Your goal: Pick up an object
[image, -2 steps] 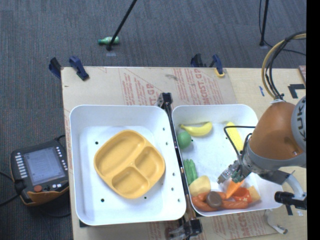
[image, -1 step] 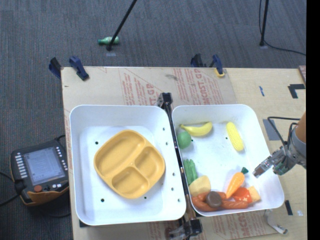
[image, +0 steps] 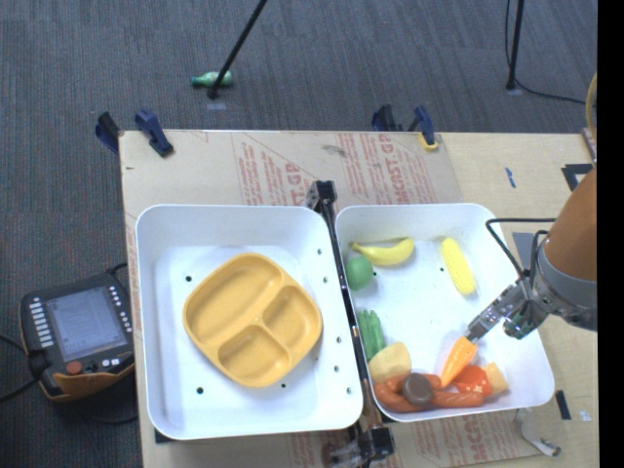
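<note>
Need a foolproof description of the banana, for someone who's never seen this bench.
Look in the right-hand white bin, along its far edge. The banana lies there, just above the green ball. It is curved with dark tips, unlike the straight yellow corn cob to its right.

The arm point(image: 577, 252) shows an orange section above a grey wrist collar, with a thin black cable looping alongside it, and ends in a slim metallic tool point(image: 478, 331) of grey and dark parts with a dark round fitting beside it.
</note>
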